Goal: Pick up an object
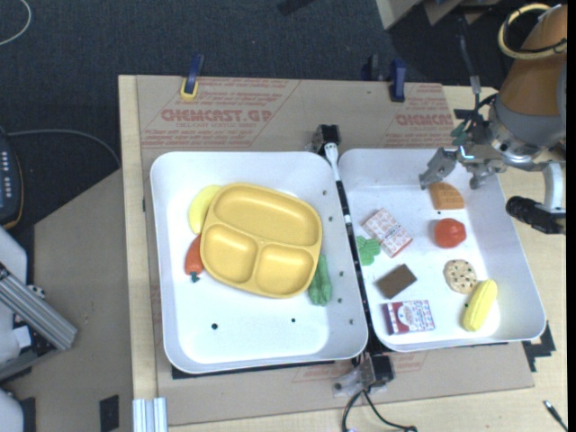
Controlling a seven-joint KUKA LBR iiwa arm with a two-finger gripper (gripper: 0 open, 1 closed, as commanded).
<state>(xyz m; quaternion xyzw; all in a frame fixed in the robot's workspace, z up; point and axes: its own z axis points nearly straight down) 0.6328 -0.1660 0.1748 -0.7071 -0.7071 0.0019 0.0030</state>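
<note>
Now the tool (457,171), its fingers spread wide and holding nothing, hovers just above the orange bread piece (445,196).

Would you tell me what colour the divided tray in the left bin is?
Yellow: the divided tray shows best in the camera view.

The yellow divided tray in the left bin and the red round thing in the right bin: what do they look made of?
The yellow tray looks like moulded plastic with a smooth, slightly glossy finish: uniform colour, rounded compartment walls, soft highlights. The red round thing, seemingly a toy tomato, also looks like plastic or rubber: even red with a small shine. Whether it is hard or soft cannot be told from here.
</note>
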